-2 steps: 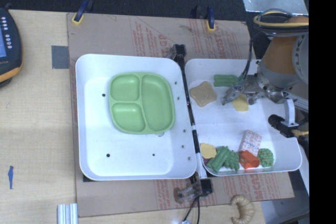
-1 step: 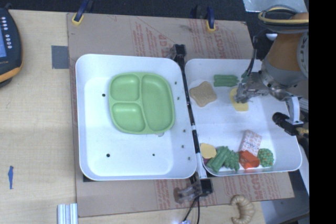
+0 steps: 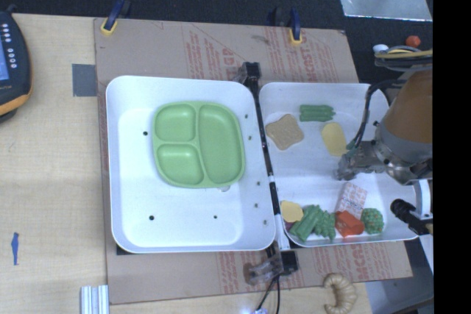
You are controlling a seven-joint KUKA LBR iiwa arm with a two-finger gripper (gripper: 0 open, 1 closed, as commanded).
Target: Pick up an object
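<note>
Two white bins side by side on a cardboard sheet (image 3: pixel 221 48) on the bench (image 3: pixel 51 180). Left bin (image 3: pixel 125 224) holds a green divided plate (image 3: pixel 199 145), three compartments, lying flat slightly above the bin's centre. Right bin (image 3: pixel 294 90) holds the small items: a tan bread-slice piece (image 3: pixel 284 131) at upper left, a green bean pod (image 3: pixel 316 112) near the top wall, a pale yellow oval piece (image 3: pixel 333 137) just below and right of the pod. Along the bottom wall, left to right: a yellow-orange piece (image 3: pixel 291 211), a bunch of green bean-like pieces (image 3: pixel 312 223), a red piece (image 3: pixel 349 224), a green broccoli-like piece (image 3: pixel 372 220). A pinkish patterned packet (image 3: pixel 352 196) sits just above the red piece.

Arm comes in from the right, orange band at the edge. The hand (image 3: pixel 353 164) is low over the right bin's middle-right area, between the pale yellow oval piece and the packet, close to both. Cannot tell whether it is spread or pressed together; nothing visibly pinched in it.

Outside the bins: blue-yellow clamps (image 3: pixel 113 15) on the cardboard's top edge, a dark-and-orange pendant (image 3: pixel 11 62) at far left, a tan curled object (image 3: pixel 340 292) below the right bin.
</note>
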